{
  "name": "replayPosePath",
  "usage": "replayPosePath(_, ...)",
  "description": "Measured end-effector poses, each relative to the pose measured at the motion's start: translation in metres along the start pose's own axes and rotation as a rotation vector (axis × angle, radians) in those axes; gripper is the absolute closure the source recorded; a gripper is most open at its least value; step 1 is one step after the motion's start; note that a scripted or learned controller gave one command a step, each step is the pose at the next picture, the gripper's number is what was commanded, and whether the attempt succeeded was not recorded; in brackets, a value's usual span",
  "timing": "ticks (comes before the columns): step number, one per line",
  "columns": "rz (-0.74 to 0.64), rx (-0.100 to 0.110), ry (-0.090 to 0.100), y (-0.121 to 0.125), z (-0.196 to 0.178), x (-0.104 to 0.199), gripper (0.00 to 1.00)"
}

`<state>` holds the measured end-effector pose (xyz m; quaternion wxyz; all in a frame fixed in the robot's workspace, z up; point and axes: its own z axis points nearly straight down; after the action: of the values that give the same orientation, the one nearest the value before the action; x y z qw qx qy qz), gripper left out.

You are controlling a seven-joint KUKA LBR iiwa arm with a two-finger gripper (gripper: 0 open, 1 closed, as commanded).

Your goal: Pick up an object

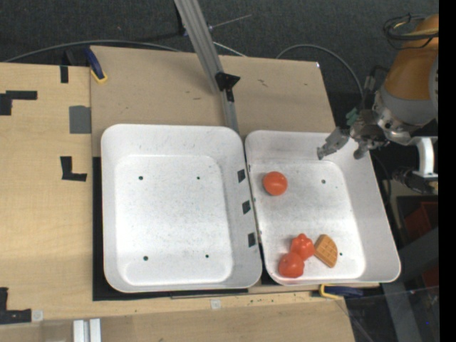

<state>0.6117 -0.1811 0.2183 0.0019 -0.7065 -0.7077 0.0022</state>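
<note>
Several small objects lie in the right bin (356,191). A round orange-red ball (275,183) rests near its left wall. At the bin's front, a red pepper-like piece (302,245) sits beside a second red round piece (291,265), and an orange waffle-textured biscuit (326,250) lies just right of them. My gripper (346,144) hangs over the bin's back right corner, well apart from all of them. Its two fingers are spread open with nothing between them.
The left bin (171,205) sits beside the right one, joined by black clips at the seam. A grey metal pole (203,41) slants in from the top to the bins' back edge. Wooden bench surface surrounds both bins.
</note>
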Motion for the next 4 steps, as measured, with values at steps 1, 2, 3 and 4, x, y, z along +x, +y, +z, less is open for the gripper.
replayPosePath(1,0.001,0.002,0.001,0.001,0.063,-0.005,0.00)
replayPosePath(2,0.001,0.001,0.000,0.003,0.110,-0.012,0.00)
replayPosePath(3,-0.001,-0.004,-0.001,0.004,0.097,-0.011,1.00)
replayPosePath(4,0.001,-0.009,0.000,-0.005,0.047,-0.009,1.00)
